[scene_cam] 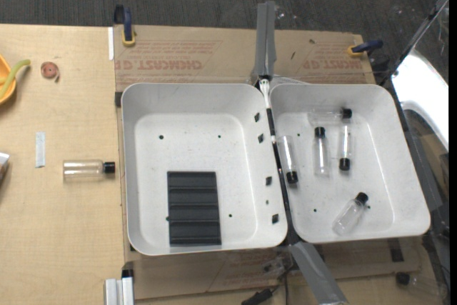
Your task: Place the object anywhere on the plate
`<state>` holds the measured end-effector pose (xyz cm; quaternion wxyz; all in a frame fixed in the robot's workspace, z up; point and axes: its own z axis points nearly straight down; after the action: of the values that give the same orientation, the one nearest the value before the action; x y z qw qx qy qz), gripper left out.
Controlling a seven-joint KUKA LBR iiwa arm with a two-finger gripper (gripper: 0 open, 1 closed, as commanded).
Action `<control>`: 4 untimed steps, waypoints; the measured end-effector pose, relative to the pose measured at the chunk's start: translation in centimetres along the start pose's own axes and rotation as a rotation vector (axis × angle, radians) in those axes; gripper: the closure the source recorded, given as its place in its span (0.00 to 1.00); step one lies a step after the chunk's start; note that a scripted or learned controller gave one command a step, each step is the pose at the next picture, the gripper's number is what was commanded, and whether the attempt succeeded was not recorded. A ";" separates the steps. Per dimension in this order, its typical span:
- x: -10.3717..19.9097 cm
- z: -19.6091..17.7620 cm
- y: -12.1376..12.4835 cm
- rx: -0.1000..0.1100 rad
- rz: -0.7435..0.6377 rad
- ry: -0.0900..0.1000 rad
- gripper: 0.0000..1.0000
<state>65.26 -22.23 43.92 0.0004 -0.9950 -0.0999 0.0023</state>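
Bench held two white bins: left bin (pixel 136 153) w/ dark ridged plate (pixel 193 208), right bin (pixel 389 153) w/ five vials (pixel 321 150). No pick yet, by my read; nxt: grasp one vial, carry to plate. Gripper state: can't tell.

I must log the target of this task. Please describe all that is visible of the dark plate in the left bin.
The plate is a dark grey, nearly black rectangle, matte, perhaps rubber or plastic, with ridges across it forming about four bands. It lies flat on the floor of the left bin, in the near part, its near edge close to the bin's front wall. Nothing rests on it.
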 end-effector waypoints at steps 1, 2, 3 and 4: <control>0.1 0.0 0.0 -0.001 -0.003 0.000 0.00; 0.2 -0.1 -0.1 -0.001 -0.004 0.001 0.00; 0.1 0.0 -0.1 0.000 -0.006 -0.001 0.00; 0.2 -0.1 -0.1 -0.001 -0.004 0.000 0.00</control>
<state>65.44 -22.10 43.98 0.0000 -0.9948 -0.1021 0.0021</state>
